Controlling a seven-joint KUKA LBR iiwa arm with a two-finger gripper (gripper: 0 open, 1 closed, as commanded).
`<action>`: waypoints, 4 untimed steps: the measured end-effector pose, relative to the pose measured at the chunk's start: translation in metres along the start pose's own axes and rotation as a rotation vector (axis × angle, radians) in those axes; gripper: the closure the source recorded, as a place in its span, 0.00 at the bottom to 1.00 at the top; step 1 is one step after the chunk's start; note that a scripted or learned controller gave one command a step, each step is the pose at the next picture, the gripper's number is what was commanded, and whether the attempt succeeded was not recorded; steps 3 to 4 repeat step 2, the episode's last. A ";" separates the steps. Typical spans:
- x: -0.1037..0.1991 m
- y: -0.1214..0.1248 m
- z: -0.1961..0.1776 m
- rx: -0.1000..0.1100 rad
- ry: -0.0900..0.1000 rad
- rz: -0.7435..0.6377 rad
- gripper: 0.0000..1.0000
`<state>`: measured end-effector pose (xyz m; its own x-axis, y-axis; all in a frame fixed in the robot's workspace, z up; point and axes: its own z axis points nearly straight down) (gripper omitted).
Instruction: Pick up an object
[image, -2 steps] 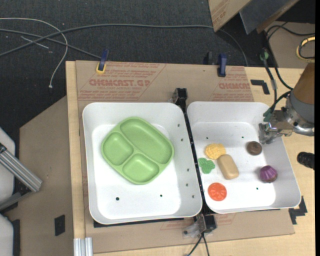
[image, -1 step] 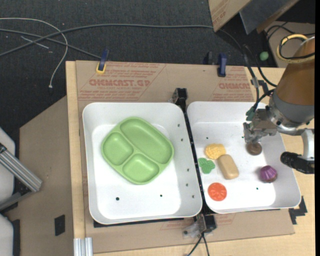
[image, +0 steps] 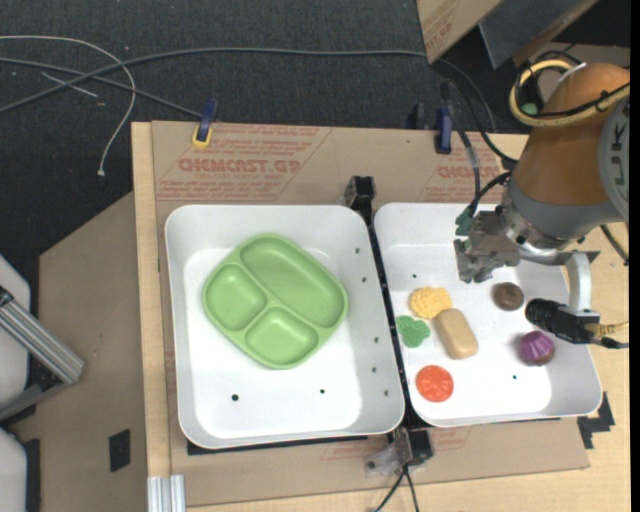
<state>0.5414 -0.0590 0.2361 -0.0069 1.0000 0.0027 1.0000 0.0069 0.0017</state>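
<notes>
Camera view, looking down at a slant, with everything placed against the tan loaf (image: 457, 332) as landmark.

Largest first: grey arm (image: 570, 130) with its orange band, up and to the right of the loaf. Next, left bin (image: 200, 390), well to the left of the loaf, bearing a green divided plate (image: 275, 300). Then right bin (image: 500, 385), underneath the loaf and all around it. Gripper (image: 483, 262) above and slightly right of the loaf, apart from it, over bare bin floor. Impossible to tell whether open or closed from this angle; nothing seen held.

Candidates for the pick, all in the right bin:
- tan loaf itself, mid-cluster
- yellow corn piece (image: 430, 301), just up-left of the loaf, near touching
- red round piece (image: 434, 382), below and left of the loaf, apart
- purple piece (image: 536, 347), right of the loaf, well apart
- green leafy piece (image: 411, 330), just left of the loaf
- brown ball (image: 508, 295), up-right of the loaf, nearest the gripper

Probably still in the approach, with no contact made yet.

To do it well: choose an isolated target, such as the brown ball or the purple piece, rather than the crowded loaf, corn and leaf group. Centre squarely above before descending. Straddle the piece evenly, since a round shape likely rolls under an off-centre pinch. Go down close to the bin floor, close gently, then lift straight up. Keep clear of the bin wall.
</notes>
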 end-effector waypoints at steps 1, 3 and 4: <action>0.055 0.002 0.013 0.005 0.001 0.000 1.00; 0.101 -0.005 0.018 0.005 0.000 0.001 1.00; 0.101 -0.005 0.018 0.005 0.000 0.001 1.00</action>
